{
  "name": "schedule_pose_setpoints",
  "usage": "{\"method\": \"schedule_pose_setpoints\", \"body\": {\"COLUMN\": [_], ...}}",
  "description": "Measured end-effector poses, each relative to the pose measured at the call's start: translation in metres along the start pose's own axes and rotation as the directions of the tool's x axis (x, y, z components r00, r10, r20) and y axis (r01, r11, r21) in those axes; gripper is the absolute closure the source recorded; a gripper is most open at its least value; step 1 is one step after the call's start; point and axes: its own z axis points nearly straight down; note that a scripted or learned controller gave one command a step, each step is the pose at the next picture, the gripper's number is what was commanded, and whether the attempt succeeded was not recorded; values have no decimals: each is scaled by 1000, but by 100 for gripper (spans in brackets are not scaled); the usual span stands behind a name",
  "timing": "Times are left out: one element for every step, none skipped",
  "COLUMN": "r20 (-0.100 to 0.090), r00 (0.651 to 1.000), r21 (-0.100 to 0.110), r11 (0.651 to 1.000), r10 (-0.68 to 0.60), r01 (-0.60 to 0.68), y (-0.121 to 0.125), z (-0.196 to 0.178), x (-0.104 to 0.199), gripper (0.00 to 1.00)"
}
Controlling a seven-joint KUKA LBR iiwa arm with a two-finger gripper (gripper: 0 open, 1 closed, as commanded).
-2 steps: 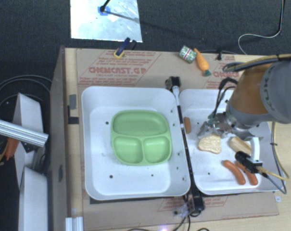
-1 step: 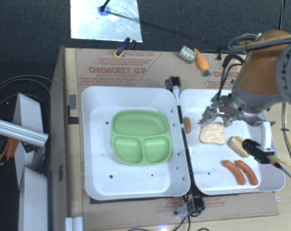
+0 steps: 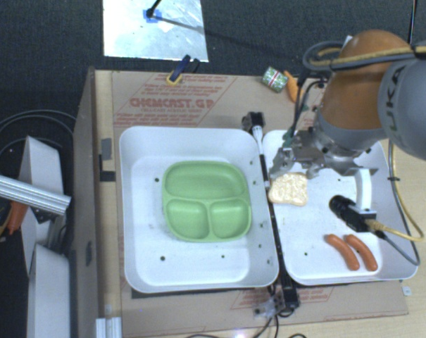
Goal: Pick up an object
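Your grey arm (image 3: 381,97) hangs over the right white plastic bin (image 3: 318,266); its gripper (image 3: 291,162) sits just above the pale, crumbly bread-like slice (image 3: 289,189), long axis across the bin (finger spread: you cannot tell).

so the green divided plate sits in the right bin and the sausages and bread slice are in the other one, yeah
Not quite. The camera view shows the green divided plate in the left bin; the sausages and bread slice lie in the right bin.
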Motion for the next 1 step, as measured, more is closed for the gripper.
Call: {"method": "schedule_pose_setpoints", "body": {"r20": [1], "r00": [1000], "r21": [1], "r11": [1000], "r10": [3], "r01": [-3], "y": [14], "z": [23], "x": [-9], "gripper": [100]}}
